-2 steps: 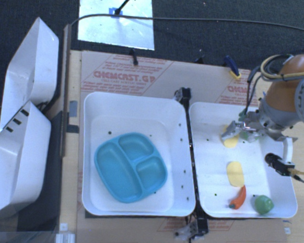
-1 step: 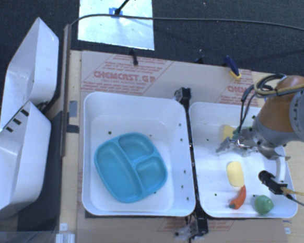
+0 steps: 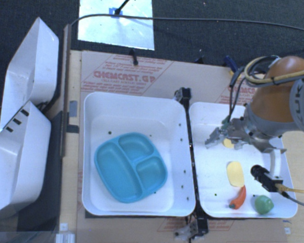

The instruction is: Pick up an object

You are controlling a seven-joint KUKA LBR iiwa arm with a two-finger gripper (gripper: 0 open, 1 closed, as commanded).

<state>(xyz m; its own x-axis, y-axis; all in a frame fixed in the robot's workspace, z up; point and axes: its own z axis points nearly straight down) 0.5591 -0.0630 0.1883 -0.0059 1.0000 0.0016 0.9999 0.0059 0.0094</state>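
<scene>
The tool point(image 3: 220, 138) hovers with spread fingers in the right bin point(image 3: 204, 172), beside a small yellow piece point(image 3: 228, 143), holding nothing; the carrot point(image 3: 238, 197) lies nearer the bin's front rim.

Two white bins point(image 3: 137, 109), one blue divided plate point(image 3: 130, 166), four small food items point(image 3: 235, 173)

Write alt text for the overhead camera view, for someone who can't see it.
A grey robot arm reaches from the right over the right white bin, its tool hovering near a small yellow piece. Nearer the front of that bin lie a pale yellow slice, an orange carrot and a green ball. The left bin holds a blue divided plate.
</scene>
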